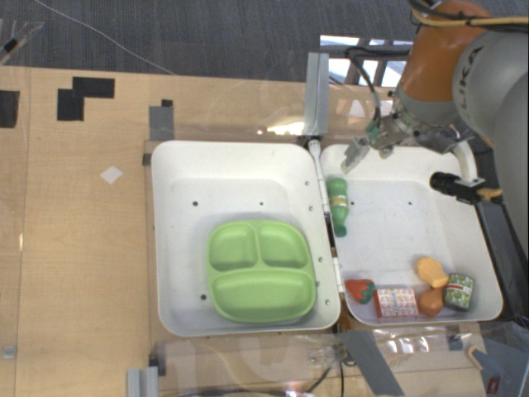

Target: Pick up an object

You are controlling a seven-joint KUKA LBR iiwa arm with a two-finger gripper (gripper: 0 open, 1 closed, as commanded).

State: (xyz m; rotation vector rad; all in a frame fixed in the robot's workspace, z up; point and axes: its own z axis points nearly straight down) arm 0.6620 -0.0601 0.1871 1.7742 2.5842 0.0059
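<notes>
Near edge of right bin: a row of small toy foods lies along the front wall of the right shallow white bin point(488, 255), from left to right a red strawberry-like piece point(359, 289), a pink and white printed box point(396, 302), an orange-brown rounded piece point(431, 302) with a yellow-orange lump point(431, 271) just behind it, and a small green printed carton point(459, 293) near the front right corner.
Left bin: the left shallow white bin point(178, 188) holds a light green plastic divided plate point(261, 270) with three compartments, lying flat in its front half.
Divider: a green plastic bottle point(336, 206) lies on its side in the right bin, just beside the wall shared by both bins.
Arm: the grey arm with the orange band point(438, 52) reaches in over the far right corner of the right bin.
Gripper: the two-finger gripper point(364, 149) hangs above the far left part of the right bin, behind the bottle and apart from it; whether its fingers are spread or pressed together cannot be told, and nothing is seen between them.
Bench: the pale wooden bench point(74, 246) bears black square marks near its far left.
</notes>
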